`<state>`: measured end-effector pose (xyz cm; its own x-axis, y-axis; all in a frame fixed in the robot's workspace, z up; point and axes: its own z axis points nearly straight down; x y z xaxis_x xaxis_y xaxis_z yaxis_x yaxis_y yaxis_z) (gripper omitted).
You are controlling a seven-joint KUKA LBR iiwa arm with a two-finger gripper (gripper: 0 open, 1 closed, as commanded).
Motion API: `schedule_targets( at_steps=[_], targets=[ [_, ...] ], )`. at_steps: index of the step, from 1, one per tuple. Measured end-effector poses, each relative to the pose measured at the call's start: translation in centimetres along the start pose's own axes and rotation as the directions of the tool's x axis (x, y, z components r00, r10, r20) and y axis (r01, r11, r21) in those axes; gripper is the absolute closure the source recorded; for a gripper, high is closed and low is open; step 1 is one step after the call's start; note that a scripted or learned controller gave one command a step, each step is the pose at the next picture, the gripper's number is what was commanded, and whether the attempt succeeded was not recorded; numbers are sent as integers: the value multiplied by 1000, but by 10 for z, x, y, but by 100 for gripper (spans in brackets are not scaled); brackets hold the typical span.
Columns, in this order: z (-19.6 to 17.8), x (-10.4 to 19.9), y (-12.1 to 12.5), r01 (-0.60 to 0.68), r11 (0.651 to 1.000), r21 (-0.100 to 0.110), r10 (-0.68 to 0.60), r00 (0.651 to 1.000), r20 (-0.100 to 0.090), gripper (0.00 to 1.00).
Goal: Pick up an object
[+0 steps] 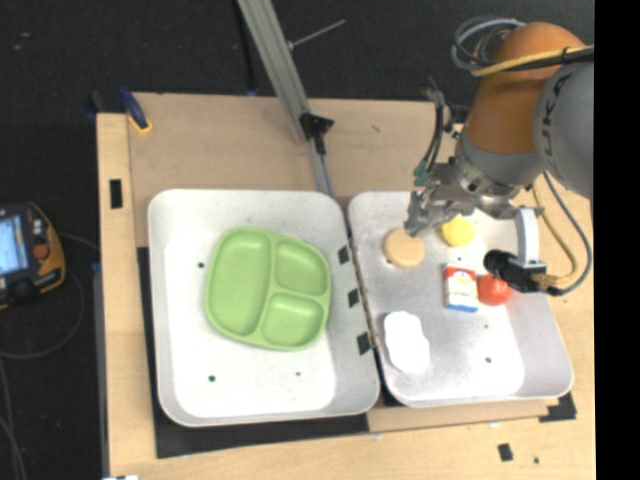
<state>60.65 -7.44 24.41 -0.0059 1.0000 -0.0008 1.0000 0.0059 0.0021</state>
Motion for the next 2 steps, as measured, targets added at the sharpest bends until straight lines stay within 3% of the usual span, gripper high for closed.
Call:
schedule_targets(
  at_steps=[2],
  targets=[
    [-13,108,21,2,1000,0,-2,1000,-2,100]
  ],
)
